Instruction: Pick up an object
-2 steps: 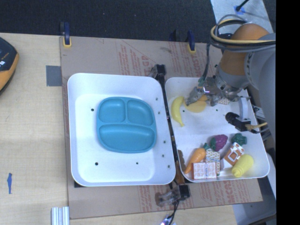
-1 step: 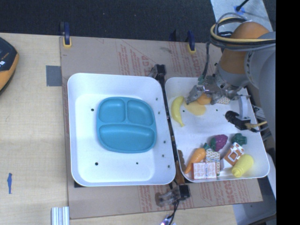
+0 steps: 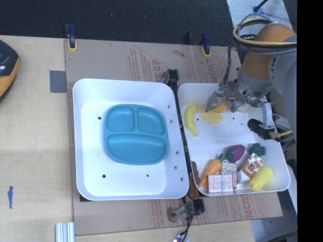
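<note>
The claw sits low at the right bin's far edge over a yellow-orange piece, beside the banana; its grip cannot be told.

Claw low over yellow piece, grip unclear.

Blue tray, yellow banana, purple grapes.

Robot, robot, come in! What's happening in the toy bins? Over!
End effector low in right white bin, on yellow-orange plastic fruit. Grip unconfirmed. Yellow plastic banana lies close beside it.
</note>
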### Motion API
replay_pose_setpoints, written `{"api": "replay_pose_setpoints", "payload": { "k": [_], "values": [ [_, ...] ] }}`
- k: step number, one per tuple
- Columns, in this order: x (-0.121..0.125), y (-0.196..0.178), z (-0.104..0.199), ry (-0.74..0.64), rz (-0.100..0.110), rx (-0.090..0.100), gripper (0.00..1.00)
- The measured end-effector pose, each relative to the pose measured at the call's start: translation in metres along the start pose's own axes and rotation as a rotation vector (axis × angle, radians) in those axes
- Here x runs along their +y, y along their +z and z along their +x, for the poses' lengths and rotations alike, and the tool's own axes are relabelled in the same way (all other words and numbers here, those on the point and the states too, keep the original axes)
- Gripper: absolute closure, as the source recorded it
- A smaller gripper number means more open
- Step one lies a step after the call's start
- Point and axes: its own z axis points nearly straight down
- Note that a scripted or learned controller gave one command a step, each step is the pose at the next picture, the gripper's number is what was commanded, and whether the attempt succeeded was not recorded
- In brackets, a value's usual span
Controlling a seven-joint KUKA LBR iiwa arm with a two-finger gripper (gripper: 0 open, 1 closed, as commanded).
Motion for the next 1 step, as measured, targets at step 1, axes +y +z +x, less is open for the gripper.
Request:
{"api": "replay_pose_setpoints", "payload": {
  "k": [1],
  "values": [
    [0.0003,-0.0111,-0.0002,-0.002,0.001,-0.001,1.0]
  ]
}}
